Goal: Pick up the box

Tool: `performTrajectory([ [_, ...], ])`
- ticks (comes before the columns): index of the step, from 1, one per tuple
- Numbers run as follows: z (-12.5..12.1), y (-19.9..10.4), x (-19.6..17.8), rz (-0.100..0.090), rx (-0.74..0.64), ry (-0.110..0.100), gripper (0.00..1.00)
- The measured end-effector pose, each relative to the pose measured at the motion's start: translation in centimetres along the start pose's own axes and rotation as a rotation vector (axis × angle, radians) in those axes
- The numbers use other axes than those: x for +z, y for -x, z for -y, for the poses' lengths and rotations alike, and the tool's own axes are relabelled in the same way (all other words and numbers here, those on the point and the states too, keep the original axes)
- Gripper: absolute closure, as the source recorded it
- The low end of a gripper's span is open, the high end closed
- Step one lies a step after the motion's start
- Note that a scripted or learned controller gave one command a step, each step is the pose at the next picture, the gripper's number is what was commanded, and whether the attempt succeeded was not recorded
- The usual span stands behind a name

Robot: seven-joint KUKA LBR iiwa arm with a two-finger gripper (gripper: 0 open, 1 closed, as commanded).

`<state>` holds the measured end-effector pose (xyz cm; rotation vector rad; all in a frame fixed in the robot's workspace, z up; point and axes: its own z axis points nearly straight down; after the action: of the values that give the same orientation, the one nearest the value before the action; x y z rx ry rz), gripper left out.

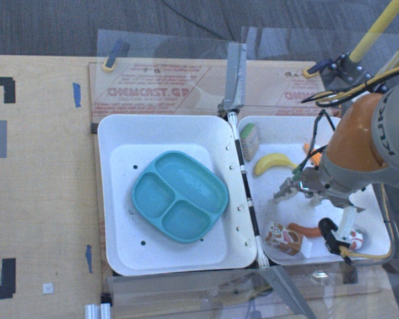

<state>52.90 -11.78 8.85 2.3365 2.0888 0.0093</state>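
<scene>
Box [284, 238], which I take to be the small printed carton, lies in the right bin [379, 248] at its near left corner, beside a red item [307, 230]. The gripper [287, 188] hangs above the bin's middle, between the banana [274, 163] and the box, apart from both. Its grip cannot be told, and it holds nothing visible. It probably waits there to descend.

Teal divided plate [180, 196] in left bin [113, 178]; banana [273, 163] in right bin [279, 126].

tabletop [40, 211]: light wood | on it: two white bins side by side — left bin [113, 178], right bin [379, 244] | blue tape marks [76, 94]
</scene>
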Motion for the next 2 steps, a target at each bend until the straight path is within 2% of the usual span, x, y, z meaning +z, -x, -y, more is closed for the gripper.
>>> performTrajectory([
  [1,-5.1,-3.1,0.1,0.001,0.079,-0.001,0.00],
  [2,-12.6,-1.9,0.3,0.004,0.211,-0.016,0.00],
])
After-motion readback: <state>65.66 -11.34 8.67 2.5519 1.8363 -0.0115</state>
